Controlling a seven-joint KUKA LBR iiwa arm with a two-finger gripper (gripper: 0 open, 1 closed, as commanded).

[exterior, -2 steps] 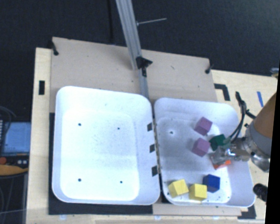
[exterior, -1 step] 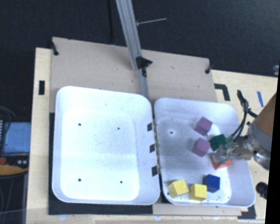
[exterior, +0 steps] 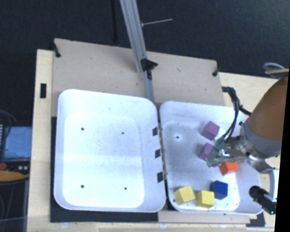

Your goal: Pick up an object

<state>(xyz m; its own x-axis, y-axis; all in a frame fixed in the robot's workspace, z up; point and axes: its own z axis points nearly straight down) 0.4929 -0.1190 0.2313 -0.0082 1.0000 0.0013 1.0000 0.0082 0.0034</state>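
The pick looks underway but not finished, as far as this view lets one judge. The gripper (exterior: 217,156) sits low in the right bin (exterior: 178,118), right of the frame's centre, tight against a purple block (exterior: 205,151) with an orange block (exterior: 229,168) just below and to its right. Whether the pincer is open, closed or gripping anything cannot be told here, because the wrist hides it. Nothing appears lifted: a second purple block (exterior: 210,129) lies above, a blue block (exterior: 219,189) and two yellow blocks (exterior: 185,195) (exterior: 206,198) rest near the bin's lower edge. What is left is securing one block and raising it clear.
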